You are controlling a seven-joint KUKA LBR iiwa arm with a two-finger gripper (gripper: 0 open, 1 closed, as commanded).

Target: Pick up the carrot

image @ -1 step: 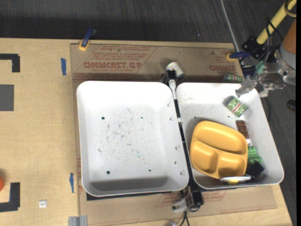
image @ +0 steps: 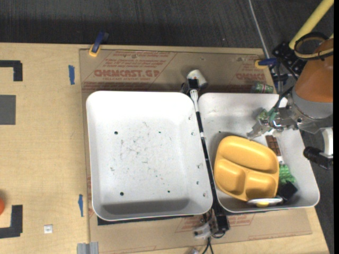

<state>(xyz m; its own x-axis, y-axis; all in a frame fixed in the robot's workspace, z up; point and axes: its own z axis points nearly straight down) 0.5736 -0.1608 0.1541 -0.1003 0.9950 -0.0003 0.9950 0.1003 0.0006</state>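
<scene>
From the overhead camera I see the gripper [image: 269,121] low over the right bin [image: 228,110], near its far right side; I cannot tell how it is set or whether it has hold of anything. Just below and left of it sits a large yellow object [image: 246,168]. The carrot I cannot pick out. The left bin [image: 143,152] lies well to the gripper's left.
</scene>
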